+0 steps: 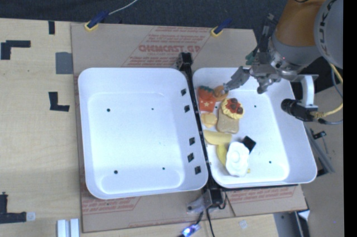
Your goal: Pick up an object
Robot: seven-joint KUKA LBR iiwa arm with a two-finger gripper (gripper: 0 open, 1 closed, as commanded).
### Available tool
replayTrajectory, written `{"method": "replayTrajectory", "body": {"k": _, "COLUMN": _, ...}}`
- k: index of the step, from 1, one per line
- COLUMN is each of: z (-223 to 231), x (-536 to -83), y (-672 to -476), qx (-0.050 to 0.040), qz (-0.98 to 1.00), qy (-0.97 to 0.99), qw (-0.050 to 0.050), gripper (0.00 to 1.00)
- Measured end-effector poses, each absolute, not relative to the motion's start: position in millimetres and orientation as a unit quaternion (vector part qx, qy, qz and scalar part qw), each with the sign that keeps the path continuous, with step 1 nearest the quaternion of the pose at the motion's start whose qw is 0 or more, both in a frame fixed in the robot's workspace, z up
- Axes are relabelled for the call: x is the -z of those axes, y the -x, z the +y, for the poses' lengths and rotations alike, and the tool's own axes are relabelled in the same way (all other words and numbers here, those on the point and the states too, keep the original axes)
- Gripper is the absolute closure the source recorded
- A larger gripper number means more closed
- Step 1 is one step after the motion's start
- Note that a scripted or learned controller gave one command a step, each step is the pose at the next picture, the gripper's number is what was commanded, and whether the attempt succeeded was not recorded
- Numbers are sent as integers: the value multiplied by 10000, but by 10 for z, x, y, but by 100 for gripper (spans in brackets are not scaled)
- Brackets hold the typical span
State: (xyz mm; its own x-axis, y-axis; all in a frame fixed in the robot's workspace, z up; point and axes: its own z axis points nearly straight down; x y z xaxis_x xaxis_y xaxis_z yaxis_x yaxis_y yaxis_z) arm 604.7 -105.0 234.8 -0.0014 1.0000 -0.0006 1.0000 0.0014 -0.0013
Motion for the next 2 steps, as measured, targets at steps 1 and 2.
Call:
{"method": "replayTrajectory", "body": {"k": 1, "z": -1109, "x": -1005, "y": -6493, "qx": 33, "qz": -7075, "qy": 7067, "qw": -48, "gripper": 0}}
{"method": "replayTrajectory", "body": {"k": 2, "z": -963, "x": -929, "y": -6301, "qx": 66, "qz": -7067, "qy": 7074, "qw": -96, "gripper": 0}}
